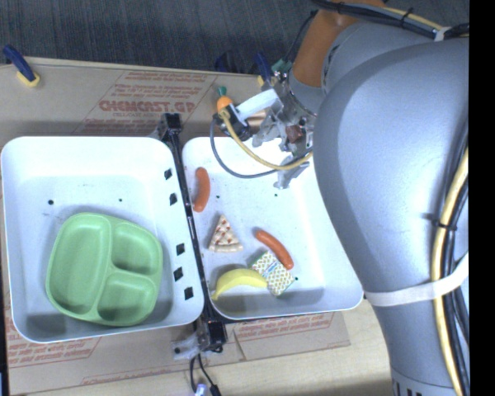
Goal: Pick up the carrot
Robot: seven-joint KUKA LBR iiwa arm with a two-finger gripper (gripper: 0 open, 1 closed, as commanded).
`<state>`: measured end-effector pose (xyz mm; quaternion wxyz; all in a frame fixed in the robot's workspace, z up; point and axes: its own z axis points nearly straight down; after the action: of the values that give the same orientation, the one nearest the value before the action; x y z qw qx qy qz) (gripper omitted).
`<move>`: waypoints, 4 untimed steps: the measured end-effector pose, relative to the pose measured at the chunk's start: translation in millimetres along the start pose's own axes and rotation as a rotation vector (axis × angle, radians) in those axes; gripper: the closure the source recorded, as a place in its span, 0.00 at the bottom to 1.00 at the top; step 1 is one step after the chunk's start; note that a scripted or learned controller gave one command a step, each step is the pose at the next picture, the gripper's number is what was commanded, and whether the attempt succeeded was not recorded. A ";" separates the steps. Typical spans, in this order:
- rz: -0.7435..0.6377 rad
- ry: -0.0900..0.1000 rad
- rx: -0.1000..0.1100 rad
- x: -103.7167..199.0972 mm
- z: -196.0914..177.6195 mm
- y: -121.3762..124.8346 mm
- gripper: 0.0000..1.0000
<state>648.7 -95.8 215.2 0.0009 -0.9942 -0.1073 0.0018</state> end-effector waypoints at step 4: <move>0.008 0.001 0.001 -2.2 -22.6 -22.6 0.00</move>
<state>641.8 -74.2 237.9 0.0012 -0.9946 -0.1034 0.0011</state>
